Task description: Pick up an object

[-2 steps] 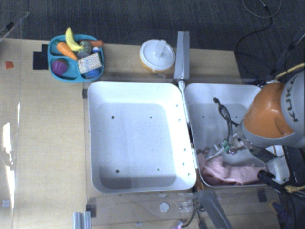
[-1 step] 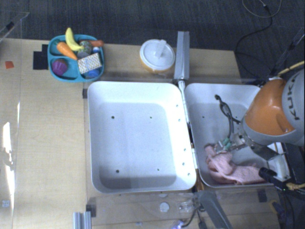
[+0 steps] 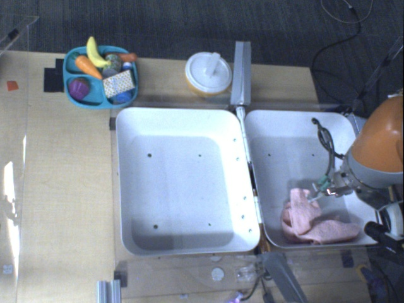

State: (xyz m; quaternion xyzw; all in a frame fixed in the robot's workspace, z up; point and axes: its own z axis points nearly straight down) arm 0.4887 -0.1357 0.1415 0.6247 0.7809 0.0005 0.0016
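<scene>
Wooden tabletop (image 3: 63,188), two white bins. Pink cloth (image 3: 312,223) sits crumpled in the right bin (image 3: 284,150), near corner. End effector (image 3: 329,188) hangs just over its upper edge; finger spread: can't tell. Cloth looks light, limp, non-fragile; pinch a raised fold, likely drapes.

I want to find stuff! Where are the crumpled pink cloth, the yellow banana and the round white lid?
crumpled pink cloth (image 3: 314,223), camera view, middle fold
yellow banana (image 3: 95,54), camera view, curved middle
round white lid (image 3: 208,72), camera view, top centre
</scene>
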